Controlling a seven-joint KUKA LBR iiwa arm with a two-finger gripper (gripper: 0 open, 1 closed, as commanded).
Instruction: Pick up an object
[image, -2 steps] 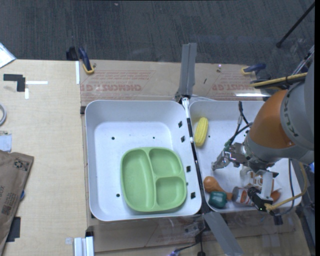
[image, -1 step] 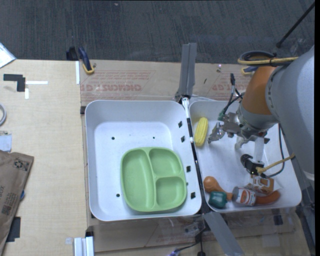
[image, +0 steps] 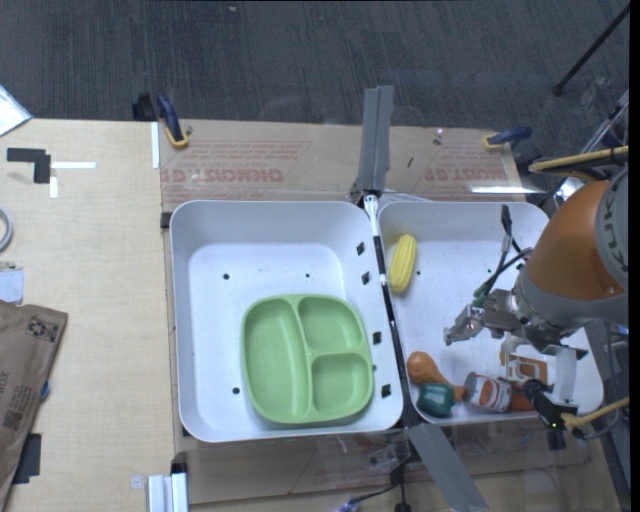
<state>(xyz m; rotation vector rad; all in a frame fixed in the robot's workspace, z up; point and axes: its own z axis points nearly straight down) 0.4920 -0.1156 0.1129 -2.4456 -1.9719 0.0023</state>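
Camera view — arm over the right bin, nothing visibly held.

Gripper (image: 466, 326) hangs over the right bin (image: 440, 215); whether it is open or closed cannot be told. Corn cob (image: 402, 262) lies far-left of it by the divider; an orange-and-green toy (image: 428, 385) and small bottle (image: 488, 392) sit nearer, along the near wall. Green divided plate (image: 305, 357) lies in the left bin (image: 200, 300).

Smooth, glossy white plastic bins (image: 190, 300); matt green plastic tray (image: 305, 357); bumpy yellow plastic corn (image: 402, 262); brown cardboard (image: 290, 160) behind; metal pincer (image: 470, 322).
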